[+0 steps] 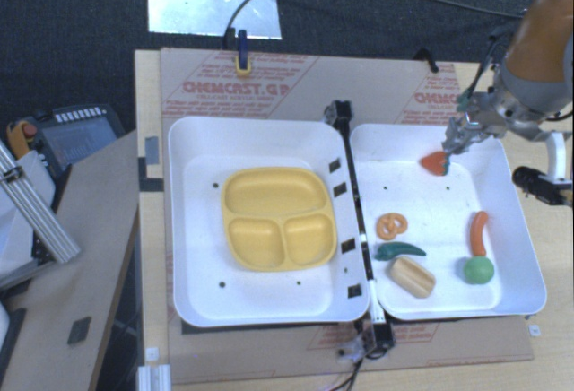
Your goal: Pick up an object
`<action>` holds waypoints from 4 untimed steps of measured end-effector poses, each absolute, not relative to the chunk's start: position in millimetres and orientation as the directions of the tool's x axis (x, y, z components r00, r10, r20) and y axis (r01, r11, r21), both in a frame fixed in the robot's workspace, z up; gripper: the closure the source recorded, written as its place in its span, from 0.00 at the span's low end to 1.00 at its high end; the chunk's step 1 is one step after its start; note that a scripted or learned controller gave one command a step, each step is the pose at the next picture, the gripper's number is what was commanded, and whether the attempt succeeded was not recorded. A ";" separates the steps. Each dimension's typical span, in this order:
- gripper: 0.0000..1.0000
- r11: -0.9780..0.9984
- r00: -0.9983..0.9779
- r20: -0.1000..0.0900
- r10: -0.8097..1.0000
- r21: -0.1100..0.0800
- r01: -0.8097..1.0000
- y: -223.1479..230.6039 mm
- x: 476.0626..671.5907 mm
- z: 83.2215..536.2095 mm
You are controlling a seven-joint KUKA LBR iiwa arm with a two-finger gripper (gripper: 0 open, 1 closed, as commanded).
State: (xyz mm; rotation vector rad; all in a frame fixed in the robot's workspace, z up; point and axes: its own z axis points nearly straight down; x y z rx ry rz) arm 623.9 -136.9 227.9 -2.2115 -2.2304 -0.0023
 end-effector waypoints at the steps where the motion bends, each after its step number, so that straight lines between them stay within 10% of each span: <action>1: 1.00 0.010 -0.010 0.002 1.000 0.002 1.000 -75.6 627.2 234.8; 4: 1.00 0.009 -0.009 0.002 1.000 0.003 1.000 94.4 627.4 239.7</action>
